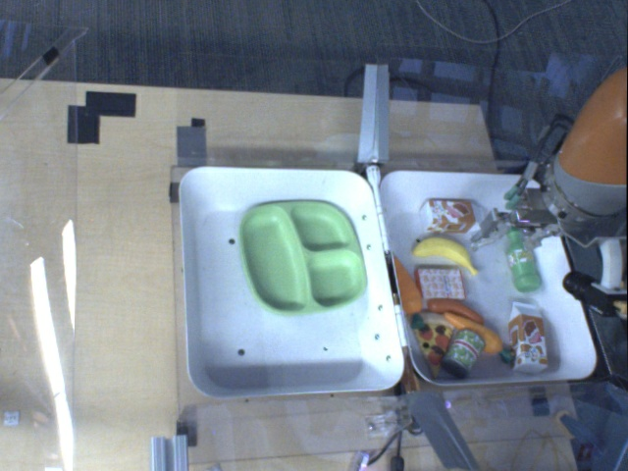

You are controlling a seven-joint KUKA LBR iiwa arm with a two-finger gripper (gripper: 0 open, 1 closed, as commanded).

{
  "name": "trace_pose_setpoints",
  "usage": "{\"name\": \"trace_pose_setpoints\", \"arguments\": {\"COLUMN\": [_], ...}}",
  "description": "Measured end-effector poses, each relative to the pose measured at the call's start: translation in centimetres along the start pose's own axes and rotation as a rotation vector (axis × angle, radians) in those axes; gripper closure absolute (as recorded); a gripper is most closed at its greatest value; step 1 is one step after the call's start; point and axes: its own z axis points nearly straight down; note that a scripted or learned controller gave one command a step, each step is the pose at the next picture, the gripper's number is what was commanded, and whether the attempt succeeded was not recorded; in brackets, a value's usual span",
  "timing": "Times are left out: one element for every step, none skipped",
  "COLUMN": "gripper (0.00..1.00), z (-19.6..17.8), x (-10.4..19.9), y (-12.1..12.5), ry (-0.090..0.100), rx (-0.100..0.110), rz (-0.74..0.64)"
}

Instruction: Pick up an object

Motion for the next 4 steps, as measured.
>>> {"name": "trace_pose_setpoints", "arguments": {"gripper": [0.0, 0.0, 0.0, 0.0], "z": [8.0, 8.7, 9.0, -0.8], "x": [-2.1, -3.3, -4.1, -5.2], "y": [2.0, 3.8, 9.0, 6.0], "ry": [0.004, 0.016, 0.021, -0.003], "rx": [-0.019, -0.026, 0.042, -0.005], "rz": [-0.032, -0.093, -0.106, -0.126]}}
